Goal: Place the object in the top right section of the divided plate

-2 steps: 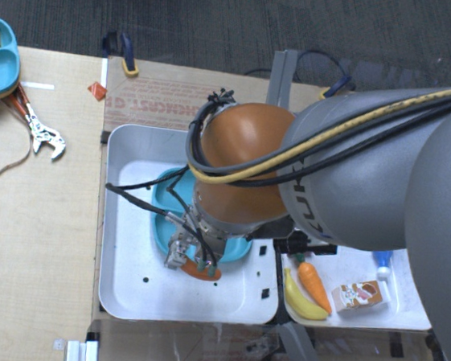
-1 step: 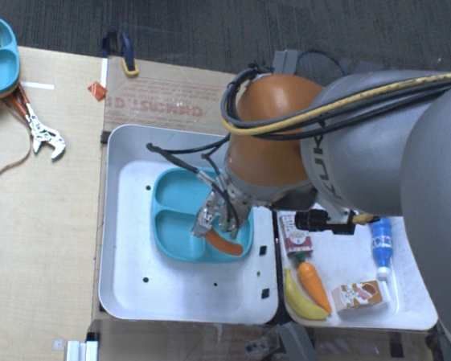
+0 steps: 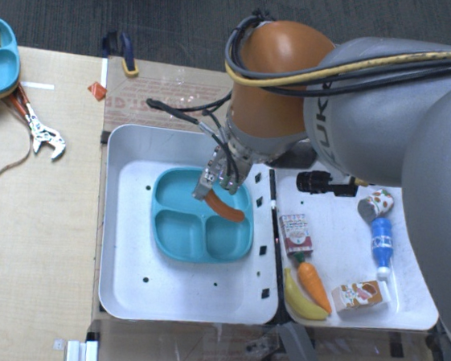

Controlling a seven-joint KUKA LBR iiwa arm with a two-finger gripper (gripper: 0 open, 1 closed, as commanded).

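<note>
Camera view: both white bins were seen from above at a slant.
Gripper (image 3: pixel 219 181): it was closed on the upper end of the sausage (image 3: pixel 225 207).
Sausage: it was held over the top right section of the divided plate (image 3: pixel 179 235), its lower end at the plate's right rim.
Divided plate: it was set in the left bin (image 3: pixel 117 277).
Right bin (image 3: pixel 412 314): a carrot (image 3: pixel 314 284), a banana (image 3: pixel 302 302) and a blue bottle (image 3: pixel 381 240) were seen there.
</note>
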